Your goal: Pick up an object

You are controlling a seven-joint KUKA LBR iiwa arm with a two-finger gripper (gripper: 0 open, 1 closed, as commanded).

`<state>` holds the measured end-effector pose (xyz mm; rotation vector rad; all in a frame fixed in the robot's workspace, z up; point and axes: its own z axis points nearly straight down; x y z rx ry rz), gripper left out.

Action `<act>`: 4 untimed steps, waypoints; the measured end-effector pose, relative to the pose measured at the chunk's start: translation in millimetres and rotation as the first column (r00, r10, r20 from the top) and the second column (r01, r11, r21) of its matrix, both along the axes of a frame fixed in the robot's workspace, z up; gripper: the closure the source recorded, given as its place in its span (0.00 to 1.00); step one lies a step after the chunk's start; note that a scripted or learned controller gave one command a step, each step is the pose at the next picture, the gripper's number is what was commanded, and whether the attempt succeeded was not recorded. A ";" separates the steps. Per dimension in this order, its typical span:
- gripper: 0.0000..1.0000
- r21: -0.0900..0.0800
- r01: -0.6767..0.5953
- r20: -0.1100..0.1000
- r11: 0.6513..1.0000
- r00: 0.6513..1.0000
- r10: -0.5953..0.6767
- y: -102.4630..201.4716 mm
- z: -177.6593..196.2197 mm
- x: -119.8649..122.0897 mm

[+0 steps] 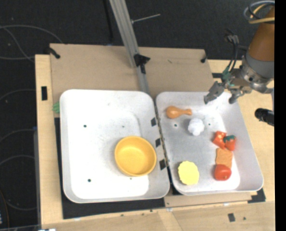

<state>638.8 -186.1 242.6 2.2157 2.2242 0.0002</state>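
The right bin [243, 174] holds an orange drumstick-shaped toy [177, 112], a small white lumpy object [196, 126], a red pepper-like toy with a green stem [223, 140], an orange block [224, 156], a red tomato-like ball [222, 172] and a yellow round piece [188, 172]. My gripper [223, 94] hangs over the far right corner of that bin, above and right of the white object. Its two dark fingers [211, 95] are spread apart with nothing between them.
A yellow bowl [134, 155] sits in the left bin [85, 109] near its right wall. A slanted metal pole [126, 32] rises from behind the bins. Cables lie on the dark floor at left.
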 end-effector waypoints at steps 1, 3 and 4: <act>0.00 -0.001 0.000 0.000 1.000 1.000 0.000 -0.3 0.1 -0.1; 0.00 -0.002 0.005 -0.006 1.000 1.000 -0.005 -15.3 -115.3 1.0; 0.00 -0.002 0.005 -0.004 1.000 1.000 -0.005 -17.4 -142.8 0.4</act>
